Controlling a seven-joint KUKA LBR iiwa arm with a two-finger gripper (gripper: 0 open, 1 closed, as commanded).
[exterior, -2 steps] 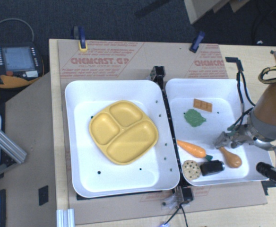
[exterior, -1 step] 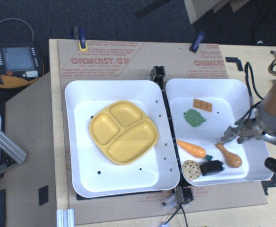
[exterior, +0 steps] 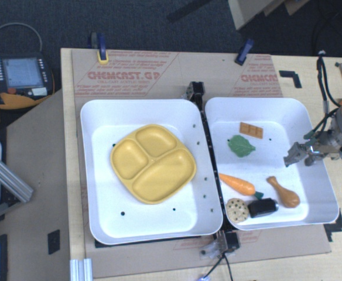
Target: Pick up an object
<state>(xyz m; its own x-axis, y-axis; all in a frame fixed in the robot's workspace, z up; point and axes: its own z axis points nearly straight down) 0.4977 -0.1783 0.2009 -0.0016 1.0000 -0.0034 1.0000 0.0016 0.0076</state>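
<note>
Where the arm reaches in from the right edge of the frame, its gripper (exterior: 297, 155) hangs over the right rim of the right bin (exterior: 276, 105), at about mid-height of the picture. Its two dark fingers seem slightly apart with nothing between them, though they are small and somewhat blurred, so this is uncertain.

Two shallow white bins sit side by side on a cardboard-covered bench (exterior: 159, 69). At the centre of the left bin (exterior: 101, 157) lies a yellow divided plate (exterior: 153, 163), with three compartments.

Several small toy foods lie in the right bin. A brown cracker (exterior: 251, 130) lies near the upper middle, with a green leafy piece (exterior: 240, 146) just below it. An orange carrot (exterior: 236, 184) lies lower down by the bin's left wall. To its right, a brown drumstick (exterior: 283, 192) lies at a slant, well below the gripper. Along the bin's bottom edge a speckled cookie (exterior: 236, 210) sits just beside a small black object (exterior: 262, 207).

At the upper left of the frame, off the bench, a handheld control pendant (exterior: 20, 78) with a screen rests.
</note>
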